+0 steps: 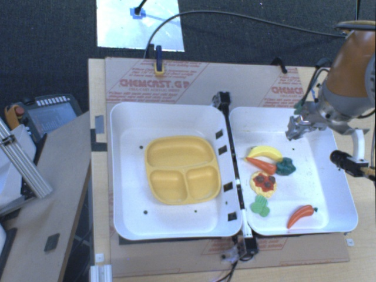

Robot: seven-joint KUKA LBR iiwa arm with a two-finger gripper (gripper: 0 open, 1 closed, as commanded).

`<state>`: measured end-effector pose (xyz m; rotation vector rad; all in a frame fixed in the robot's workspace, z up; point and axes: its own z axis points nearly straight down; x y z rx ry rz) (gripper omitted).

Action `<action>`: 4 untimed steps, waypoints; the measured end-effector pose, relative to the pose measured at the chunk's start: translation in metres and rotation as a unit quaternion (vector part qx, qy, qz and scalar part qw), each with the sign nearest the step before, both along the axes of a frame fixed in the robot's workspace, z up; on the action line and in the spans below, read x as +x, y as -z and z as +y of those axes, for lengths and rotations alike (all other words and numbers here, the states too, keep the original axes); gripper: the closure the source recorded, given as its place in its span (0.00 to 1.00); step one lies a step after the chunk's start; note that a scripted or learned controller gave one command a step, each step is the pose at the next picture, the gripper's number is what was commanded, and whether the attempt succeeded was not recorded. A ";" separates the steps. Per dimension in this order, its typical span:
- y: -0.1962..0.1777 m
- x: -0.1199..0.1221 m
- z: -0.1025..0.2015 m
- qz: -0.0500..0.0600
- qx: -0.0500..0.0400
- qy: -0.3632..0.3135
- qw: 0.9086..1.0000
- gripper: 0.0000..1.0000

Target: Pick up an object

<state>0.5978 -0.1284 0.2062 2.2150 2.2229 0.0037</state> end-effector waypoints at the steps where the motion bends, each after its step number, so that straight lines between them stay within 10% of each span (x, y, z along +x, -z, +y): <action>1: 0.007 -0.002 0.053 0.002 0.001 -0.001 1.000 1.00; 4: 0.000 -0.020 0.213 0.001 0.001 -0.003 1.000 1.00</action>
